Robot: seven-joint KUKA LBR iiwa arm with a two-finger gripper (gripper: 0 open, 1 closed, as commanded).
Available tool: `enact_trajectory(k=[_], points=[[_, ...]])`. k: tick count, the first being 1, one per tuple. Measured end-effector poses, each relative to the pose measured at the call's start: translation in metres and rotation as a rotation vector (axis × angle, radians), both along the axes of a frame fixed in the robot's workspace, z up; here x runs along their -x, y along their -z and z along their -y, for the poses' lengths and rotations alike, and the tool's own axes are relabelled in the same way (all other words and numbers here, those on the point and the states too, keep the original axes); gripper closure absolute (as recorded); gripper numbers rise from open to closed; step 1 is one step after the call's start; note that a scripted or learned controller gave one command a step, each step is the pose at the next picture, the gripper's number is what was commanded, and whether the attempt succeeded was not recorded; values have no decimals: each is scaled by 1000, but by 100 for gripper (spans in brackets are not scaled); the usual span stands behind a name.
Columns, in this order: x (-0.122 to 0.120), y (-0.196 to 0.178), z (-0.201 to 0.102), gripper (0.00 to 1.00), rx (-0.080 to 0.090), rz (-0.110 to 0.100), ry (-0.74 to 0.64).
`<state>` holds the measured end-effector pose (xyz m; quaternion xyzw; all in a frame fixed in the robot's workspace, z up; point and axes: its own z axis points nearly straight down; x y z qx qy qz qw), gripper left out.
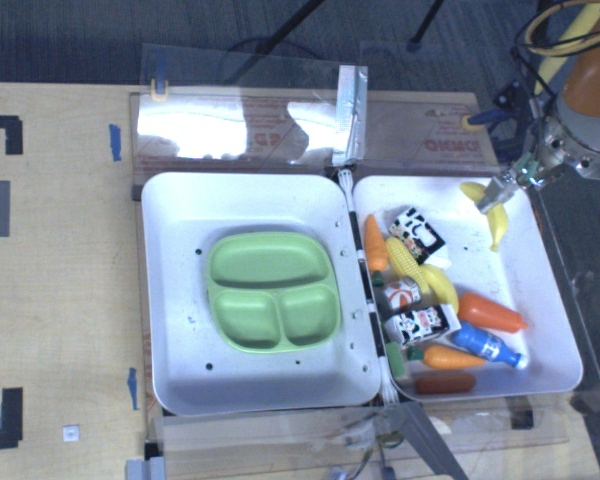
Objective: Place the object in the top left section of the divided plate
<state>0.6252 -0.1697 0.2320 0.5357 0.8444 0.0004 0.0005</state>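
Between the jaws (pixel 500 194) hangs a curved yellow banana (pixel 494 220).

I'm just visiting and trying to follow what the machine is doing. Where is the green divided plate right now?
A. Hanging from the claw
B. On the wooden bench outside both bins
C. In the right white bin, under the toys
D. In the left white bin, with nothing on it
D: the green plate lies flat in the left bin with all its sections bare, while the toy food is piled in the right bin.
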Motion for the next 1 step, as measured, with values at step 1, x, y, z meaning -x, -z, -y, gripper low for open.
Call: enact_trajectory(k=[1], points=[[0, 0, 0, 0, 0, 0, 0]])
